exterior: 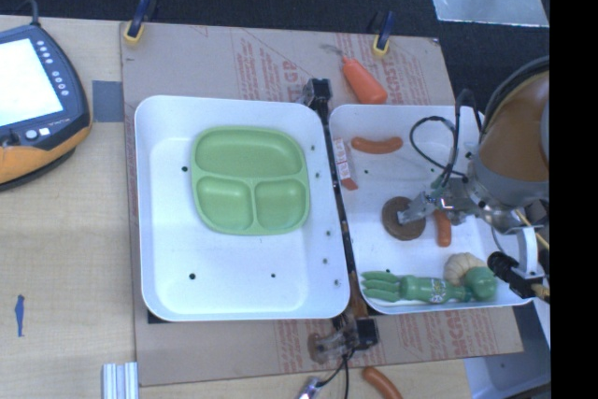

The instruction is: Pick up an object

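gripper [418, 212] over brown disc [403, 220], right bin [374, 121]

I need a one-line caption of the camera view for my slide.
Claw over brown disc in right bin; green divided plate in left bin.

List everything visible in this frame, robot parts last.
bins: two, white, side by side on the bench
plate: one, green, divided, in the left bin
sausages: two, orange-red, right bin, one near its top, one by the gripper
disc: one, brown, right bin middle
toy: one, green, long, right bin bottom
carrot: one, orange, on the board above the right bin
tablet: one, orange-edged, far left
clamps: two, blue-yellow, board's top edge
arm: one, grey and orange, right
gripper: one, over the disc
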Robot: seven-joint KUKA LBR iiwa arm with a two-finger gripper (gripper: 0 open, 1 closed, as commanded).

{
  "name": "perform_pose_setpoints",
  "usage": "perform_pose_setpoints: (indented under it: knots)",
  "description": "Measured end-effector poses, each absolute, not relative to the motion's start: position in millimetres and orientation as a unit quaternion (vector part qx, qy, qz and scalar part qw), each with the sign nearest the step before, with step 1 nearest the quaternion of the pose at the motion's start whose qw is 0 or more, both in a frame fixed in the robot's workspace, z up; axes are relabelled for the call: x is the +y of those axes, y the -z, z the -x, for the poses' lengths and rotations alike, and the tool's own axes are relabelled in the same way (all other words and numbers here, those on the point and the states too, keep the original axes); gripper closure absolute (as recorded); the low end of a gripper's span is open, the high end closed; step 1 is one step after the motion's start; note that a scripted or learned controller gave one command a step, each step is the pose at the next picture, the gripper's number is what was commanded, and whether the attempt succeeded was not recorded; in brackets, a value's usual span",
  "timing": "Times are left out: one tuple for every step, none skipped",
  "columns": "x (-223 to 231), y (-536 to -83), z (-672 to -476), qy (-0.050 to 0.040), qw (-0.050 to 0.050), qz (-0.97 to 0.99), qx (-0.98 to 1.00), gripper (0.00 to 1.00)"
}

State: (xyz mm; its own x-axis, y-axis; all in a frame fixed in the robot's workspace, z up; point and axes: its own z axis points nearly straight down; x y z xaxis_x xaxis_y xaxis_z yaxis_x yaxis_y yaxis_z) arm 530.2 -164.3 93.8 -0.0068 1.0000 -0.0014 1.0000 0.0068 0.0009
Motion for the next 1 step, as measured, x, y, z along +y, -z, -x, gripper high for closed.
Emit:
perform_pose_setpoints:
  knots:
    - [-211.9, -93.8, -628.7, -0.0002, 0.001, -0.705, 0.709, 0.0]
